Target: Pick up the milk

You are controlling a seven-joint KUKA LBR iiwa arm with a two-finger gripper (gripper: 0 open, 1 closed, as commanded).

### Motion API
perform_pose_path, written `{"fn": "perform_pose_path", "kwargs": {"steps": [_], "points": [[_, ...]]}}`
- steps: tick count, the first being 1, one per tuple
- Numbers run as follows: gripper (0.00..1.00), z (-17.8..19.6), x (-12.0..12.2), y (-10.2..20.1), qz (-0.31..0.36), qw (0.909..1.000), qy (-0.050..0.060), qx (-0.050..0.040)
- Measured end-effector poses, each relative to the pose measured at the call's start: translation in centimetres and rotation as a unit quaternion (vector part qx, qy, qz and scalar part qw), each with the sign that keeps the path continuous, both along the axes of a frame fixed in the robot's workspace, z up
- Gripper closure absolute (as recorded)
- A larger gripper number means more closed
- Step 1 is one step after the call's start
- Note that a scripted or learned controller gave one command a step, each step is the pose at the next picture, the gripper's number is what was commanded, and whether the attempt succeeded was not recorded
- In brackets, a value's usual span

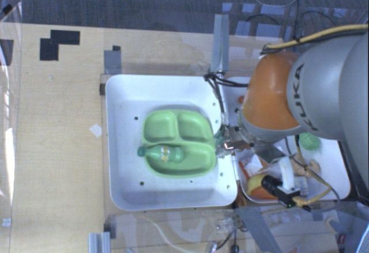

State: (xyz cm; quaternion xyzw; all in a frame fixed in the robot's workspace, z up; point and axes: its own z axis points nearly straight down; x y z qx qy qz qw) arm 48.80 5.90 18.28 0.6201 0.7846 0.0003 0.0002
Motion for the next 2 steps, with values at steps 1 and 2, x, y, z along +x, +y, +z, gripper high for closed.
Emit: {"fn": "perform_pose_path", "kwargs": {"steps": [1,2], "points": [[1.00,1.4,0.0,8.0,0.032,0.9995,0.000,-0.0001],[1.00,-4.0,3.0,5.8,0.024,0.9997,0.001,-0.0003]]}}
